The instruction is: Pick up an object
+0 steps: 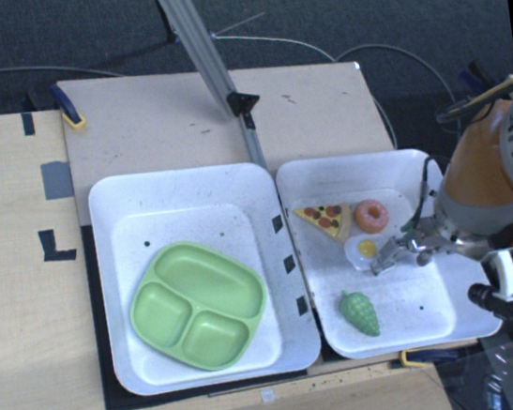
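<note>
- The two-finger metal gripper [385, 261] is seen low in the right white bin [440, 320], beside a white-and-yellow toy fried egg [362, 252].
- Its state cannot be told.
- A green three-compartment plastic plate [198, 304] is held in the left white bin [114, 267].

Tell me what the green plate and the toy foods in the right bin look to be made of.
Green plate: probably molded plastic, smooth with a soft sheen and rounded compartments.
Pizza slice, donut, fried egg: likely plastic or rubber toys, given the flat solid colors.
Green bumpy piece: probably plastic too, with a knobbly surface; too small to be sure.
</note>
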